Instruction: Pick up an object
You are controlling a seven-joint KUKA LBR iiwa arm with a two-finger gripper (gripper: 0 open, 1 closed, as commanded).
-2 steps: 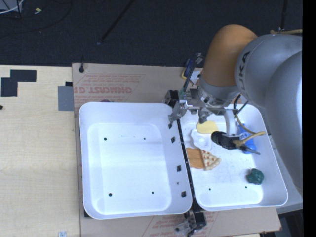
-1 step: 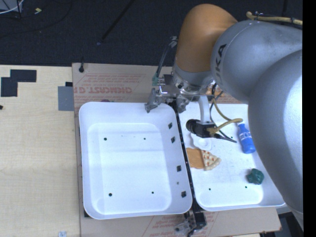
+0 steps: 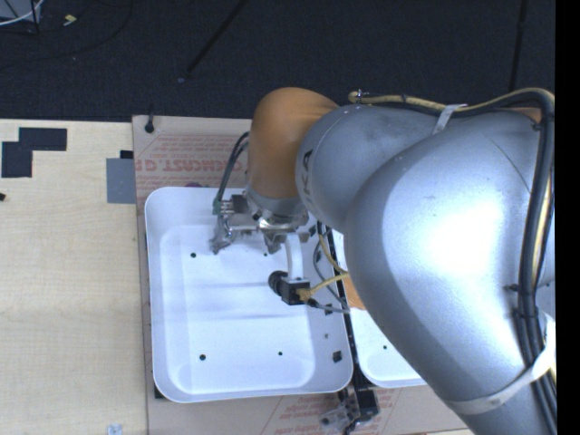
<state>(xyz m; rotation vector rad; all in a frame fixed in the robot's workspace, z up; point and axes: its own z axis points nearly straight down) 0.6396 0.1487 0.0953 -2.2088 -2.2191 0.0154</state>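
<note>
Arm (image 3: 435, 243) low, hand (image 3: 240, 234) down

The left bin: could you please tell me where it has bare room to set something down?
The left bin has bare floor along its left wall and front rim. Its back right part is crowded by the gripper and cables.

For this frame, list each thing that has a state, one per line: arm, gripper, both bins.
arm: reaching in from the right, stretched over both bins.
gripper: low over the far part of the left bin; cannot tell whether it holds anything.
left bin: flat on the bench, white floor showing.
right bin: flat on the bench, mostly covered by the arm.
</note>
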